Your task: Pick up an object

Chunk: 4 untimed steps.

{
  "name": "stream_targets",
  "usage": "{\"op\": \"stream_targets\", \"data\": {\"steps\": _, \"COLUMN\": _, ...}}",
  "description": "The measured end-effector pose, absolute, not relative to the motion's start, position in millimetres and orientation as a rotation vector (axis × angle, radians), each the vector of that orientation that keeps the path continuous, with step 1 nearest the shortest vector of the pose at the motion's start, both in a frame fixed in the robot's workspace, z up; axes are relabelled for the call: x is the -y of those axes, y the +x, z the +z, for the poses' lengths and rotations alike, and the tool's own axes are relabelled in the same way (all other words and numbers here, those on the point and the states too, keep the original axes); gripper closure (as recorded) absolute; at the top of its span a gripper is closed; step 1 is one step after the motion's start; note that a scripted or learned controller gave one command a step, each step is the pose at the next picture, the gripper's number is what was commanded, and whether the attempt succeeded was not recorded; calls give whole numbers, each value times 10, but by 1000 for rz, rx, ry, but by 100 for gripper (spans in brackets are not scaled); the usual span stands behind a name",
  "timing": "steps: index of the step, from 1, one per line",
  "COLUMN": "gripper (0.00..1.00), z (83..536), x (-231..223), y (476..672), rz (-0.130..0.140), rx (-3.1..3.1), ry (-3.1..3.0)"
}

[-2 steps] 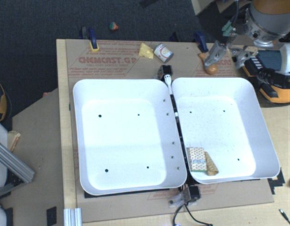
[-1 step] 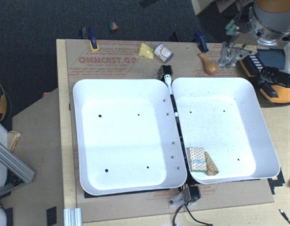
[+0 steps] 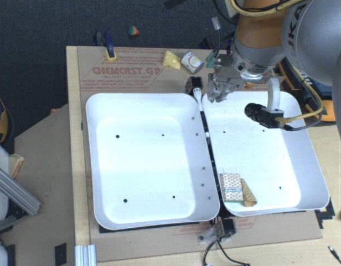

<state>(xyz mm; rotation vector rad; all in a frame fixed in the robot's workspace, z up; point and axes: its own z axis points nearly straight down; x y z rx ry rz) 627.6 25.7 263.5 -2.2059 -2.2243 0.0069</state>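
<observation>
A small patterned packet lies flat in the right bin, close to its near left corner. A tan crumpled piece rests against the packet's right side. My gripper hangs over the far left corner of the right bin, just beside the divide between the two bins. It is well away from the packet, and nothing shows in it. A black cylindrical fitting with a cable and a white bracket juts from the wrist over the bin's far side.
The left bin lies beside the right one. Behind the bins on the board are a yellow scrap, a small white box and a blue and yellow clamp. The arm's bulk looms over the far right.
</observation>
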Motion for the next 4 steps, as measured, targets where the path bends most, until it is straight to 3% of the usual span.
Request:
{"op": "stream_targets", "data": {"steps": 1, "gripper": 100, "z": 4347, "x": -863, "y": 6685, "rz": -30, "rx": 2240, "ry": -2223}}
{"op": "stream_targets", "data": {"steps": 2, "gripper": 100, "z": 3179, "x": -1435, "y": 6544, "rz": 14, "rx": 2221, "ry": -2208}}
{"op": "stream_targets", "data": {"steps": 3, "gripper": 100, "z": 2301, "x": -2004, "y": 6657, "rz": 6, "rx": 2223, "ry": -2214}}
{"op": "stream_targets", "data": {"steps": 4, "gripper": 100, "z": 3014, "x": -1801, "y": 6447, "rz": -9, "rx": 2222, "ry": -2226}}
